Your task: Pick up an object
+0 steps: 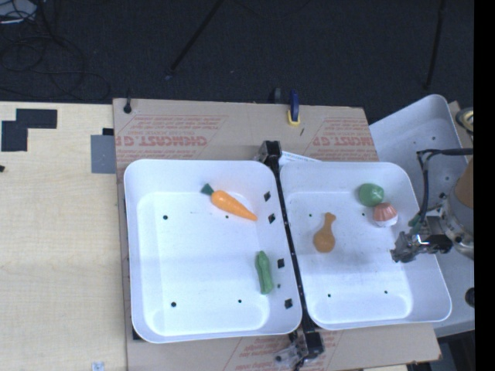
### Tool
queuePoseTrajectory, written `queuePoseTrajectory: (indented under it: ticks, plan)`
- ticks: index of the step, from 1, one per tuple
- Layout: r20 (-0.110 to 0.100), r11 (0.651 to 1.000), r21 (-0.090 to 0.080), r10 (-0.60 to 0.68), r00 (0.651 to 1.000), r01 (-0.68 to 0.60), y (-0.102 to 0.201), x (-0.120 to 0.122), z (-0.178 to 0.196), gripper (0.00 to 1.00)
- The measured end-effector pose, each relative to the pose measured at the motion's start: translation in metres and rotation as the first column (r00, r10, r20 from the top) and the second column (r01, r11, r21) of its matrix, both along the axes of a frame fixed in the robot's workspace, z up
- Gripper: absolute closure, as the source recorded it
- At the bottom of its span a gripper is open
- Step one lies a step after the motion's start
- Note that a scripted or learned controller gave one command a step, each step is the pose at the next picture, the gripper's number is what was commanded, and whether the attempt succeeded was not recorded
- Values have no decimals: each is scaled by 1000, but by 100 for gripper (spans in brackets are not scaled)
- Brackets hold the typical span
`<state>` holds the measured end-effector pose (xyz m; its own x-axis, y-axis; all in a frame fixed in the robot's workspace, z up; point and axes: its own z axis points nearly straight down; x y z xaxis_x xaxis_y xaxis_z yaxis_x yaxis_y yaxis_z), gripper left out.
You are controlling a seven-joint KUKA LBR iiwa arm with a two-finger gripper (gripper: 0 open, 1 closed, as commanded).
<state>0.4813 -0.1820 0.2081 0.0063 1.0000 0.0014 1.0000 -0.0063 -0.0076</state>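
objects for picking lie in two white bins on the bench. the arm comes in from the right, its wrist low over the right rim of the right bin (433, 300), with the pincer (404, 252) just inside that rim and pointing left; whether it is apart or together cannot be told, and nothing shows in its grip. nearest to it, a pinkish round piece (384, 213) sits touching a green rounded piece (370, 193) in the far right corner. an orange-tan pear-shaped piece (324, 235) lies near the middle of that bin, narrow end pointing away. in the left bin (147, 315), a toy carrot (230, 202) with a green top lies slantwise, and a small green cucumber-like piece (264, 272) lies near the dividing wall.
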Motion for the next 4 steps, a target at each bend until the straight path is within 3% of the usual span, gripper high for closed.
queuePoseTrajectory:
  ticks: [4]
  plan:
    - [-2,1000,2,3,1000,-3,-2,3,39,100]
